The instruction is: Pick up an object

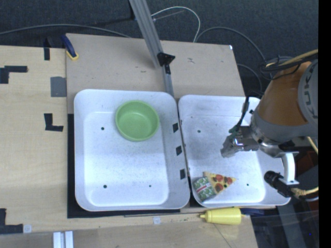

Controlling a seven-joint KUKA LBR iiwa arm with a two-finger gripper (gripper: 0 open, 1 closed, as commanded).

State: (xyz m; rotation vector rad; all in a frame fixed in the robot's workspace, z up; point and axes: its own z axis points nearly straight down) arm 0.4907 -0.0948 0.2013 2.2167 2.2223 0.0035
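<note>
Two shallow white bins side by side on a light brown wooden surface (119,61). Left white bin (83,154) at 9 o'clock in the picture, right white bin (207,112) at 3 o'clock, edges touching in the middle.

In the left bin, toward 12 o'clock: a round light green plastic bowl (136,120), sitting upright with the open side up.

In the right bin, down at 7 o'clock: a small toy pizza slice (221,180) with red spots, lying flat. Just beside it, at its 8 o'clock and touching it: a small crumpled green and red packet (204,188), right by the bin wall.

Out of the bins, on the surface at 6 o'clock from the right bin: a yellow plastic bottle (223,216) lying on its side, close to the bin rim.

Coming in from 3 o'clock: the big grey and orange robot arm (287,107). At its end, the grey gripper (232,146), over the middle of the right bin. Up at 12 o'clock from the pizza slice and apart from it. Nothing seen in the gripper. Clenched or released: cannot tell, too small and blurry.

At 12 o'clock in the picture: a long grey metal pole (147,27), slanting down to where the two bins meet. At 10 o'clock: a small blue and yellow clip (70,48) at the corner of the surface. Thin wires (181,12) on the dark floor at 1 o'clock.
</note>
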